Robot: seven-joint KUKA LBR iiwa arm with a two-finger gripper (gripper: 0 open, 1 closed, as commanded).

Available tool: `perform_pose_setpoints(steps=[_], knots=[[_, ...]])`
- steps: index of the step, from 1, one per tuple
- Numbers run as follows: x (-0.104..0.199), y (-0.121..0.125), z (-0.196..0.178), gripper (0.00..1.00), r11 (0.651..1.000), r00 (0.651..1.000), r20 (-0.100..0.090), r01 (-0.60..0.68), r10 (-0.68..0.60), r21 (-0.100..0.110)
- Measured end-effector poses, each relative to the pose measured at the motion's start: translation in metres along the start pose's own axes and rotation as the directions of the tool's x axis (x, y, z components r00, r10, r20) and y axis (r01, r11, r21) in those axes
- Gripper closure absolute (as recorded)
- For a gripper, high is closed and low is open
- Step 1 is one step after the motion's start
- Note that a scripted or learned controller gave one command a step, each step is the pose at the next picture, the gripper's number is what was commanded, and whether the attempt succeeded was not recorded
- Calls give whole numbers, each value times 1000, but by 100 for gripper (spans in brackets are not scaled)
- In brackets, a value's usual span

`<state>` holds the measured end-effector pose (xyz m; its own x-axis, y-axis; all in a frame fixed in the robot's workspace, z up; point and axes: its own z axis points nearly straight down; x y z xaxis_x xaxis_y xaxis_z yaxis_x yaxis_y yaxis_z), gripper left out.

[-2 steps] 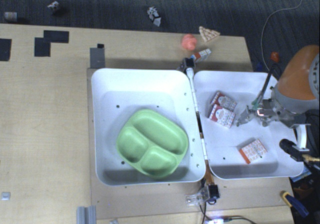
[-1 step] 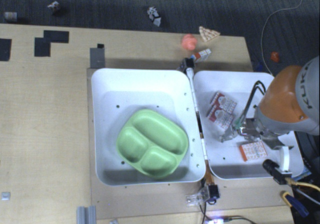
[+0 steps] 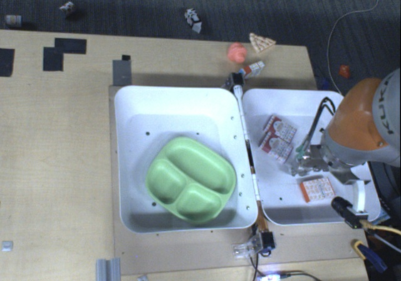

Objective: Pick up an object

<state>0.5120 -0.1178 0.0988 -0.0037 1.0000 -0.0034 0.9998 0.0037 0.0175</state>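
A green divided plate (image 3: 191, 177) lies tilted in the left bin (image 3: 135, 116). In the right bin (image 3: 276, 207) a red-and-white packet (image 3: 277, 135) lies near the middle and an orange-and-white packet (image 3: 317, 189) lies toward the front right. My gripper (image 3: 305, 164) is low in the right bin, between the two packets, just above the orange-and-white one. The wrist covers its tips.
On the bench behind the bins rest a pink ball (image 3: 236, 53), a wedge-shaped piece (image 3: 261, 42) and a small red-and-white tube (image 3: 252, 70). Small items lie scattered on the dark floor beyond. The arm's orange band (image 3: 357, 120) overhangs the right bin's right side.
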Motion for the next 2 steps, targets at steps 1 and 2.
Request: perform_pose_setpoints(steps=[1, 2], knots=[[0, 0, 0, 0, 1000, 1000, 0, 0, 0, 0], [1, 2, -11, 100, 1000, 1000, 0, 1, -1, -4]])
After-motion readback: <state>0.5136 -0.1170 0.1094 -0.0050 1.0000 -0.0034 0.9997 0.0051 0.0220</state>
